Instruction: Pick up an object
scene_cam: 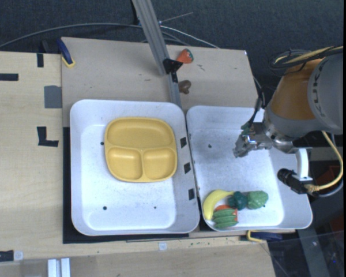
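- Nearest the camera, at about 5 o'clock in the view, a small cluster of toy food lies against the near wall of the right bin (288,215): a yellow banana (214,201), a red-and-green piece (225,215), a dark teal piece (239,200) and a green lumpy piece (257,198), all touching or just beside one another.
- The left bin (81,172) sits beside it, their inner walls touching; in it a yellow divided tray (141,149) lies flat toward the far half, around 9 o'clock from the gripper.
- The gripper (242,147) hangs over the right bin's bare floor at about 3 o'clock in the view, well apart from the food cluster, which lies at its 6 o'clock. Nothing sits between its fingers; how wide they stand cannot be told.
- Farthest, a grey pole (153,27) rises at 12 o'clock from the bench (109,68).
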`<state>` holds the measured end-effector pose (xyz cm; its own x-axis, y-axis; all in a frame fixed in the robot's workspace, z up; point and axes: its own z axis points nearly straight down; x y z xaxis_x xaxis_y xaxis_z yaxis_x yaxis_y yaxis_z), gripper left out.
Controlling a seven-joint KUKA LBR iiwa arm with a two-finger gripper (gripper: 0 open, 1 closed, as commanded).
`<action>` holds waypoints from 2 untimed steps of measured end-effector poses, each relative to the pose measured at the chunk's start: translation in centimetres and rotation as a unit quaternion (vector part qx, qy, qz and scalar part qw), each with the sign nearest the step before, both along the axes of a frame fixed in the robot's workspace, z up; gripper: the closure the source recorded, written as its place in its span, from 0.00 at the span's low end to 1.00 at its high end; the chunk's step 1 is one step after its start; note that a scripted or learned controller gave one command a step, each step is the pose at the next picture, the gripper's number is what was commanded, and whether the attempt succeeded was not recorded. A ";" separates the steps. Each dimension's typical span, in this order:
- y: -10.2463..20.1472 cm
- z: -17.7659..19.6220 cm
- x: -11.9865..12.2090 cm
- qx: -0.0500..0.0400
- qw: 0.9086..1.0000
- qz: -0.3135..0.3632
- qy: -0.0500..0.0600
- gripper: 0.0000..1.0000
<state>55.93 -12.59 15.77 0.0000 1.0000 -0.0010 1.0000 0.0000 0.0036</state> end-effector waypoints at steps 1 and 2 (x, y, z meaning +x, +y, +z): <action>0.4 6.3 -0.1 0.000 1.000 0.001 -0.001 1.00; 0.4 7.0 -0.1 0.001 1.000 0.001 0.002 1.00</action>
